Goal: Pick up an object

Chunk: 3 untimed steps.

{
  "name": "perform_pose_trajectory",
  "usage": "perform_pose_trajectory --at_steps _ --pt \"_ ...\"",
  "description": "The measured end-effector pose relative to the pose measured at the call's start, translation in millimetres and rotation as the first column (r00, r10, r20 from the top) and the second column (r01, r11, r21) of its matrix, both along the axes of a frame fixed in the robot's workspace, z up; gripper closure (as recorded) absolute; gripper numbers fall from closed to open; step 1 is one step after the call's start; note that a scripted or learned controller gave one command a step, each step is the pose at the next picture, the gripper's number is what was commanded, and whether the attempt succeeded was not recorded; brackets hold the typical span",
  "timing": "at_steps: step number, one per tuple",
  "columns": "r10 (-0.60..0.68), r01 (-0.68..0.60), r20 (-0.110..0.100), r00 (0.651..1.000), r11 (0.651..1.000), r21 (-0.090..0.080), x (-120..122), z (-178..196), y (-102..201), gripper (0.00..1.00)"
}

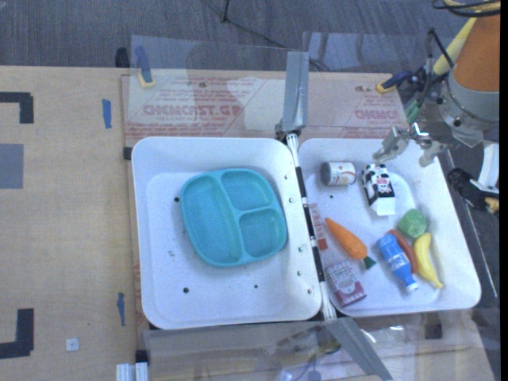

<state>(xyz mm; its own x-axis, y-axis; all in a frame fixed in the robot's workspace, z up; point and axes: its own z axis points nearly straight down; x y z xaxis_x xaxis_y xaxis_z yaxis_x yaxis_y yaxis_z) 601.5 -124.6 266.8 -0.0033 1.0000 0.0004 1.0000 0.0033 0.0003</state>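
The left bin (151, 292) bears a teal tray (232, 215); the right bin (464, 292) has a can (339, 173), carrot (348, 239), packet (344, 282), carton (379, 189), bottle (395, 261), green ball (413, 222) and banana (427, 259). The step looks like the approach: nothing is lifted. The gripper (411, 143) hangs over the right bin's far edge, fingers spread, holding and touching nothing. Next it should descend over the carton just beside it.
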Motion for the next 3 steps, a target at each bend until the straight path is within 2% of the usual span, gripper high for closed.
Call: perform_pose_trajectory --at_steps 1,2,3 --pt "-0.010 0.010 0.017 1.000 1.000 -0.008 44.5 -142.8 -18.3 0.00" --pt "0.005 -0.005 -0.001 1.000 1.000 -0.001 39.0 -180.5 -45.6 0.00" --pt "0.003 -0.003 0.003 1.000 1.000 -0.003 40.1 -168.4 -47.1 1.00"
